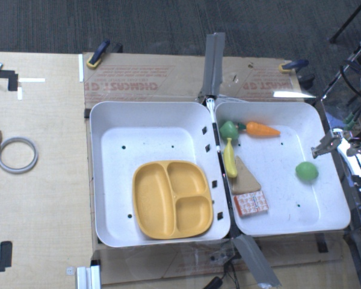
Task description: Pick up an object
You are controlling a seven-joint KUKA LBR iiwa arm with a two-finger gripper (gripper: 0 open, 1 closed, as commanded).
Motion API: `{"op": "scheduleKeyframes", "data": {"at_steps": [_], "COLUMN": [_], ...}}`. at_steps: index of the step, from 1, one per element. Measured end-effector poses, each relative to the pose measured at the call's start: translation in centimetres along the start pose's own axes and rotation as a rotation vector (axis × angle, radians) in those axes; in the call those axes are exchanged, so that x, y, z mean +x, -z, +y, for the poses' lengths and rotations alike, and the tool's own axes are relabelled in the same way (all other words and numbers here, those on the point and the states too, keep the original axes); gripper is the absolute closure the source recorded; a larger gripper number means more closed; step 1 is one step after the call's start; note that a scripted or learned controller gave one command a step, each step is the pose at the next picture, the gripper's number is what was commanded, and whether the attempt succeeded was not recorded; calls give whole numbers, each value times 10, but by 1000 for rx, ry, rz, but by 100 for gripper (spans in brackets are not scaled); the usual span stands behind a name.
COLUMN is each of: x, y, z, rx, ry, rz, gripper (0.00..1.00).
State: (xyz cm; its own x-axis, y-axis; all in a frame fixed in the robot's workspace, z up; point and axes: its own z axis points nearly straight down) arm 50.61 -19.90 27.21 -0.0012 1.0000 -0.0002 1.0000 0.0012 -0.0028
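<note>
Several candidates sit loose in the right bin point(325, 221), the green ball point(307, 171) lying just below and left of the jaws point(326, 144), which hang at the bin's right rim gripping nothing, though I cannot tell whether they are spread.

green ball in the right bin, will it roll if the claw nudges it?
Probably. The green ball looks round and sits free on the flat floor of the right bin, nothing touching it. A glancing touch likely sends it toward a wall. It looks smooth, so it may slip from the grip.
</note>
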Motion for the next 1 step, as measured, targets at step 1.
{"op": "scheduleKeyframes", "data": {"at_steps": [1], "x": [8], "y": [-129], "z": [56], "rx": [-1], "ry": [126], "rz": [0], "gripper": [0]}}
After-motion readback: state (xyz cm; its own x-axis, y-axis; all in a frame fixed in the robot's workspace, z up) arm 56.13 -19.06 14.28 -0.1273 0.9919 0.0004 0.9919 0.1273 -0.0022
